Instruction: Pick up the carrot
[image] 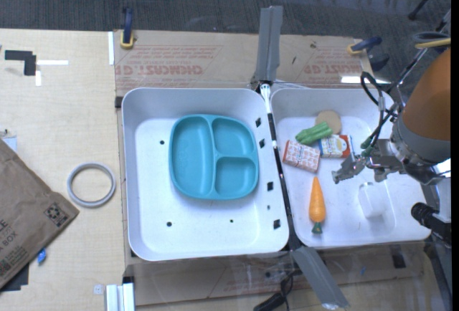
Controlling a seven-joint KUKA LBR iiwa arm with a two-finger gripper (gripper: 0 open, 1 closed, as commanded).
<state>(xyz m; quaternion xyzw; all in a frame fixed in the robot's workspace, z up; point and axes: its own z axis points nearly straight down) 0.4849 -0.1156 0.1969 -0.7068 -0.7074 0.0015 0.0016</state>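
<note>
The carrot [316, 203] lies in the right bin [401, 234], near its front left, orange body upright in the picture with its green end toward the front. My gripper [349, 168] hangs just up and to the right of the carrot's top, apart from it. Nothing shows between it and the carrot. The grey arm with its orange band [432, 98] comes in from the right over the bin.
Behind the carrot sit a red-and-white packet [302, 155], a second small packet [334, 145], a green vegetable [314, 133] and a tan round piece [329, 120]. A clear cup [373, 202] lies to the carrot's right. The left bin [143, 231] holds a blue divided plate [214, 157].
</note>
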